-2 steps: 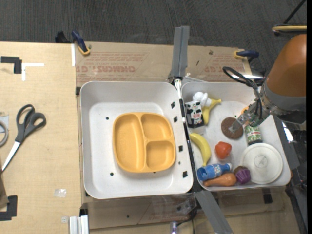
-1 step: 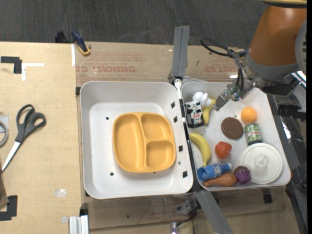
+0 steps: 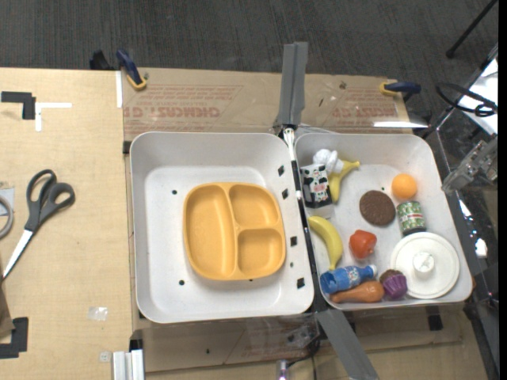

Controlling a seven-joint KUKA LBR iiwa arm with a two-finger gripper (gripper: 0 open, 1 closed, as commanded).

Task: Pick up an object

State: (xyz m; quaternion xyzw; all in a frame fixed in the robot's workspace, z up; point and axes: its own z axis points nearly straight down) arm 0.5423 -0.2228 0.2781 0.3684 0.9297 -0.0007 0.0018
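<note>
**Bench at rest, pickable items crowded into the right bin**

Far left, on the bare wooden bench (image 3: 71, 291): black-handled scissors (image 3: 40, 204), blades pointing toward the near edge.

Left bin (image 3: 150, 212): holds a yellow divided plate (image 3: 234, 231) with three compartments, lying flat near the middle.

Right bin (image 3: 432, 161): this is where the things to pick lie.
- Against the dividing wall, a cow-patterned carton (image 3: 316, 187), upright, with a white toy (image 3: 325, 161) just behind it.
- A small banana (image 3: 345, 176) touches the carton's right side.
- A larger banana (image 3: 329, 240) lies below the carton.
- Mid-bin: a brown disc (image 3: 377, 208), and a red vegetable (image 3: 363, 244) just beside the larger banana.
- Near edge: a blue bottle (image 3: 346, 277) on its side, an orange carrot (image 3: 360, 293) touching it below, and a purple piece (image 3: 393, 283) at the carrot's right end.
- Further right: an orange (image 3: 404, 186), a green can (image 3: 410, 217) below it, and a white round lid (image 3: 425, 265) touching the purple piece.

Right edge: the gripper (image 3: 472, 167) shows as a grey metal shape outside the right bin's rim, apart from every item. I cannot tell whether it is apart or together; nothing is visibly in it.
</note>
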